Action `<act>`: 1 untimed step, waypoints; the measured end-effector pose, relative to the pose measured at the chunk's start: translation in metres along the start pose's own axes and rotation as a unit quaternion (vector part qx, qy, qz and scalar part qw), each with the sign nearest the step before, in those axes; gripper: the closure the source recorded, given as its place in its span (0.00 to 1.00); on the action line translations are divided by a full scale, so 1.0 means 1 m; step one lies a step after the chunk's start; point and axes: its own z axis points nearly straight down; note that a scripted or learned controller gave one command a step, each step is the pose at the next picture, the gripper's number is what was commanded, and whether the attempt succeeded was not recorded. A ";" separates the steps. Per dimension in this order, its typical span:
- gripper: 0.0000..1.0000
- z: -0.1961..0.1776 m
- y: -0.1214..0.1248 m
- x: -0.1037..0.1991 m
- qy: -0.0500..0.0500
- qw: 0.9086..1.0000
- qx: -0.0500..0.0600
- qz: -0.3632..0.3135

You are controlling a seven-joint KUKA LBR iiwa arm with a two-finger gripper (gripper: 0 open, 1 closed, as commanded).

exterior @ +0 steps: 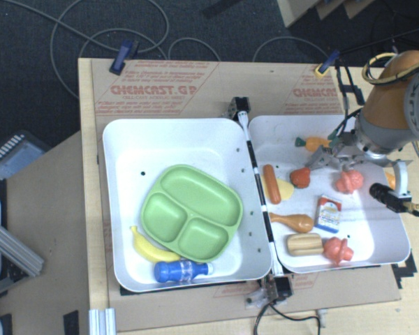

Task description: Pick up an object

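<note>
A dark carpet (42, 61) strewn with cables surrounds the paper-covered bench (195, 89). The left bin (126, 152) holds a green divided plate (190, 211); the right bin (384, 236) holds toy food. The gripper (339, 160) hangs just above a pink toy (349, 181); its grip can't be made out.

Two white bins (119, 187) sit side by side on a brown board (160, 89) with red printed letters. Two blue clamps (122, 56) hold the far edge of the board. Thin cables (91, 19) make loops on the dark carpet (28, 61) behind, far from the bins.
</note>
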 end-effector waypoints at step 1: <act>0.00 0.000 -0.059 -0.015 0.000 1.000 0.000 0.001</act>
